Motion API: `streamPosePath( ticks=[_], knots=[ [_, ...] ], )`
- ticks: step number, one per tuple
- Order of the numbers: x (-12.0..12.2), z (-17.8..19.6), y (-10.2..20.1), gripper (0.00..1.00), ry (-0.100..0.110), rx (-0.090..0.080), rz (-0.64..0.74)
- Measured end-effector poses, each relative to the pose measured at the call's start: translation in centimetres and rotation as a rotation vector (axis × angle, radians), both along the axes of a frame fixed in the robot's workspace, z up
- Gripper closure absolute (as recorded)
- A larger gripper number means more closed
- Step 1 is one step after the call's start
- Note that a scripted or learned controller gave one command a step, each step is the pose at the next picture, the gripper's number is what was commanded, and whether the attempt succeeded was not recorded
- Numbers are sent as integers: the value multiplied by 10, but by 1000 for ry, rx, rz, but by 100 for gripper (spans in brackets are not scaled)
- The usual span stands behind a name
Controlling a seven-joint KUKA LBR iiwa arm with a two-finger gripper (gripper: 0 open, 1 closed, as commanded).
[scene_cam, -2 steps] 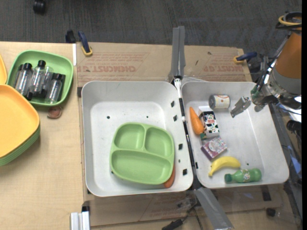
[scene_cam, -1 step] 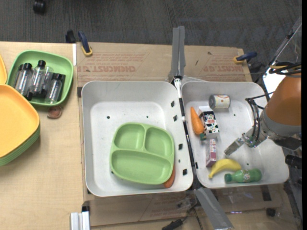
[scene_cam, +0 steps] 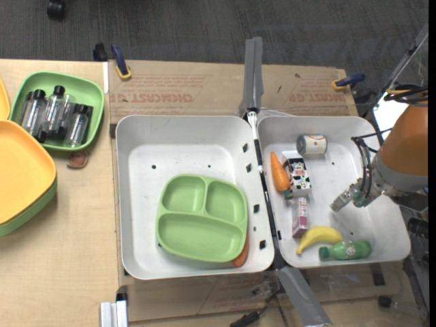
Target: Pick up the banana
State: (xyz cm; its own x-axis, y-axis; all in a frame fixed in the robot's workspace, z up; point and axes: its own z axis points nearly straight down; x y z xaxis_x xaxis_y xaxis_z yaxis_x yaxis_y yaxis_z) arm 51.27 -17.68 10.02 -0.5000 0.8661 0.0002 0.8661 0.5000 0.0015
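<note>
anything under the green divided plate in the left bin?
An orange-red object pokes out beneath the green divided plate at its lower right edge. The rest is covered; cannot identify it.

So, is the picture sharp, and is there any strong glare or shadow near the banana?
Camera view: even, soft light; the banana is fairly sharp with only a faint shadow; mild glare on the white bin; the gripper looks slightly blurred.
</note>
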Motion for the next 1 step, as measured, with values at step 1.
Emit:
streamPosePath(
  ticks=[1],
  knots=[
    [29,10,-12,100,1,-2,-506]
  ],
)
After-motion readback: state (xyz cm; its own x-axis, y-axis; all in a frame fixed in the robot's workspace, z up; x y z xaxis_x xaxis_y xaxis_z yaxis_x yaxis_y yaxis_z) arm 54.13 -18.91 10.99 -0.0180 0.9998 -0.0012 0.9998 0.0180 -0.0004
